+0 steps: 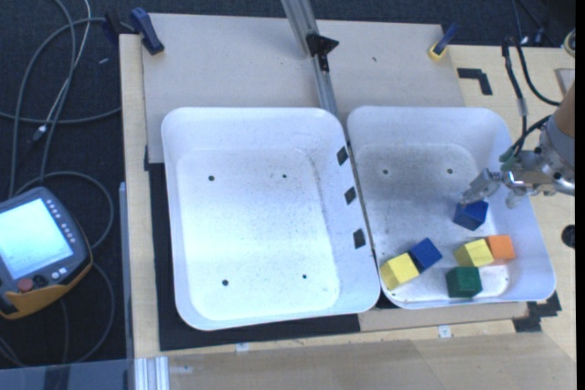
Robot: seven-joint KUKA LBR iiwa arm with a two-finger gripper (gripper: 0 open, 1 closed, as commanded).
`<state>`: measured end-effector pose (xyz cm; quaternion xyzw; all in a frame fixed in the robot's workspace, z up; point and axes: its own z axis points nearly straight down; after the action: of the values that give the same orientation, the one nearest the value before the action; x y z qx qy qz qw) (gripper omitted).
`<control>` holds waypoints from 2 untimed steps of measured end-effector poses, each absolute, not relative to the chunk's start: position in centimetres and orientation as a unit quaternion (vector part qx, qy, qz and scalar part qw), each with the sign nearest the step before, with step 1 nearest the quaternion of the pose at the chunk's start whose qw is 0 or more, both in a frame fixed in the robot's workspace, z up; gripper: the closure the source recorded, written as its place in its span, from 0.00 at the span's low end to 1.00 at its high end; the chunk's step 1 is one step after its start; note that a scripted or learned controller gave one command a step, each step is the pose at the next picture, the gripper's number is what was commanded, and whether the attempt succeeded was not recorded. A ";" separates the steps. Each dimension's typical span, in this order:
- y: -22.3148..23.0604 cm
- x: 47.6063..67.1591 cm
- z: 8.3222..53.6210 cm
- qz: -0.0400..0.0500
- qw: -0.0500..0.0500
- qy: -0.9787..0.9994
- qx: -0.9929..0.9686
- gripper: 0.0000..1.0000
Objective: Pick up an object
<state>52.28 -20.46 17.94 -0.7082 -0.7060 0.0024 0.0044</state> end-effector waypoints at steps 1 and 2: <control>-19.6 53.6 13.2 -0.001 -0.002 -0.707 -0.707 0.00; -11.2 50.2 9.8 0.000 0.005 -0.709 -0.705 0.00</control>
<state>50.15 -11.16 9.75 -0.7047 -0.7094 0.0002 0.0051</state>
